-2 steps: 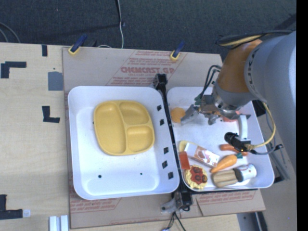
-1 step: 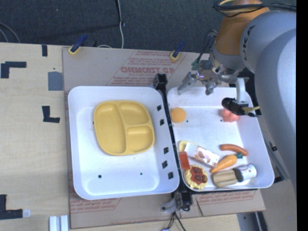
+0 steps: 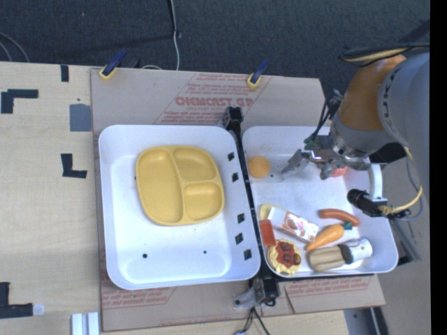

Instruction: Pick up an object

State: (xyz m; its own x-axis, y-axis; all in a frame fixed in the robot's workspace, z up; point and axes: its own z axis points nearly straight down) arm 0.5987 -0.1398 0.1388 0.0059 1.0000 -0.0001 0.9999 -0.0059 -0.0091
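My gripper (image 3: 310, 168) hangs over the upper part of the right bin (image 3: 279, 135). Its fingers are spread open and nothing is between them. An orange ball (image 3: 259, 167) lies by the bin's left wall, a short way left of the left fingertip (image 3: 290, 167). Toy food is piled in the lower part of this bin: a red sausage (image 3: 339, 217), a carrot (image 3: 325, 236), a bread roll (image 3: 327, 257), a white bottle (image 3: 360, 248), a printed packet (image 3: 295, 224) and a pizza slice (image 3: 286, 256).
The left bin (image 3: 119, 257) holds a yellow divided plate (image 3: 180, 184). A black divider with clips (image 3: 241, 187) runs between the bins. The arm's grey and orange wrist (image 3: 374, 103) rises over the right bin's upper right corner.
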